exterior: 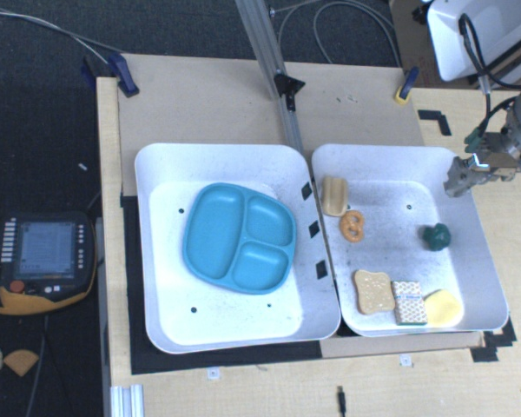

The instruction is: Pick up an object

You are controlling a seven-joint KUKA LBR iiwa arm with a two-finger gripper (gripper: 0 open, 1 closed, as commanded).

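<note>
From above and at a slant, a wooden bench (200, 102) carries two shallow white bins side by side. The gripper (462, 177) hangs at the upper right rim of the right bin (382, 168), a grey metal piece at the end of the arm; whether it is apart or together cannot be told at this size, and nothing shows in its grasp.

Nearest the gripper, below and slightly left of it, lies a small dark green lump (435, 236) with a bumpy outline. Further left sit a tan bread roll (333, 195) and, just beneath it, an orange pretzel (352, 226). Well below the gripper, along the bin's front wall, three things lie close together: a toast slice (373, 291), a checkered cracker (408, 302) and a pale yellow round piece (443, 307).

Far left of the gripper, the left bin (156, 233) holds a blue divided plate (240, 236) with three compartments.
</note>
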